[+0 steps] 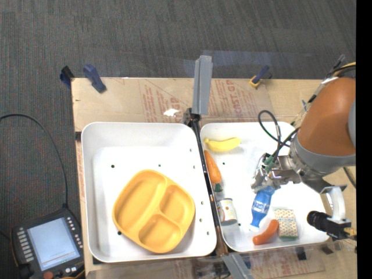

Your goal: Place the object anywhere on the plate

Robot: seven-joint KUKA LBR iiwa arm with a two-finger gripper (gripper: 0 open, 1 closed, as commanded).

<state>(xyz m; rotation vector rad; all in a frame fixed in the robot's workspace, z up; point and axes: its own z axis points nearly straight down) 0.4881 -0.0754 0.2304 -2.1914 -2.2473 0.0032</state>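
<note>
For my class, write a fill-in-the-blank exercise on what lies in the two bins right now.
1. The yellow plate lies in the ____ bin as the camera sees it.
2. The plate has ____ compartments.
3. The banana lies in the same bin as the blue bottle, nearer the ____ edge of the picture.
4. The gripper hangs just above the ____ bottle.

Missing words: left; three; top; blue

Bench tally, by kind

Two white bins (93,156); one yellow plate (154,211); one banana (222,144), carrot (213,168), can (226,211), blue bottle (261,207), sausage (265,232), sponge (286,223).
</note>
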